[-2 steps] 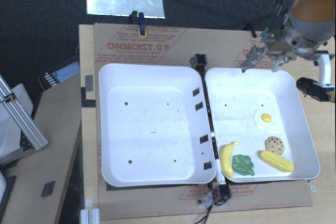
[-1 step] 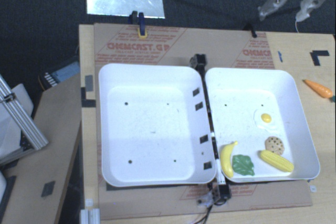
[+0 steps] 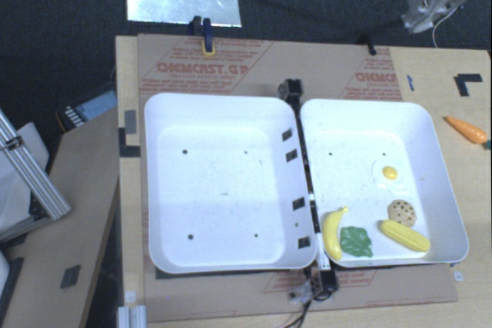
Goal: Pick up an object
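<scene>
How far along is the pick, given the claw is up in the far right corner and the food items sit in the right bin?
Nothing looks done yet. The claw hangs beyond the bench, away from both bins. The banana, green leaf, corn cob, cookie and fried egg all lie in the right bin. A carrot lies on the bench outside it. The approach, grasp and lift are left.

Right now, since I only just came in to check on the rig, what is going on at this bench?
Nothing is being handled yet. The robot's pincer sits at the top right, above the bench and away from both bins; I cannot tell how it is set. The right white bin holds a yellow toy banana, a green leafy piece, a yellow corn cob, a round brown cookie and a fried egg. An orange carrot lies outside on the bench.
</scene>
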`<state>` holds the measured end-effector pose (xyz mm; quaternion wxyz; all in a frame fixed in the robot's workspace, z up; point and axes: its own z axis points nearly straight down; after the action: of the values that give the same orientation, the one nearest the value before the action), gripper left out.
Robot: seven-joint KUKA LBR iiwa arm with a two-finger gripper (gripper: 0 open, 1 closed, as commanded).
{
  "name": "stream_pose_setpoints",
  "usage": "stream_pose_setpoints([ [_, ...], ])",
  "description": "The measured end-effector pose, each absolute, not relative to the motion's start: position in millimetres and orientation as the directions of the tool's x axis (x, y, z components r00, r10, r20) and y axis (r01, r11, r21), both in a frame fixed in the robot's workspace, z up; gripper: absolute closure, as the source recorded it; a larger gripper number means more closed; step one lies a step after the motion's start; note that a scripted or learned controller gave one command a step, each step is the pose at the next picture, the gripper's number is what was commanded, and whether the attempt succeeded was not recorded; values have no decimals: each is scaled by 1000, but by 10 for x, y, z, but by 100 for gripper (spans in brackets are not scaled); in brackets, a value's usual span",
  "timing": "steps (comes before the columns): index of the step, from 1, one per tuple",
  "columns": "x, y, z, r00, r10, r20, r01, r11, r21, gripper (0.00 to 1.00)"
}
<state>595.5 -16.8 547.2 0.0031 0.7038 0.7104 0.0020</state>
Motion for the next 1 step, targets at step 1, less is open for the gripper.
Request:
stream_pose_setpoints([
  [1,6363,1380,5327,-19,1000,5,1000,19,0,100],
])
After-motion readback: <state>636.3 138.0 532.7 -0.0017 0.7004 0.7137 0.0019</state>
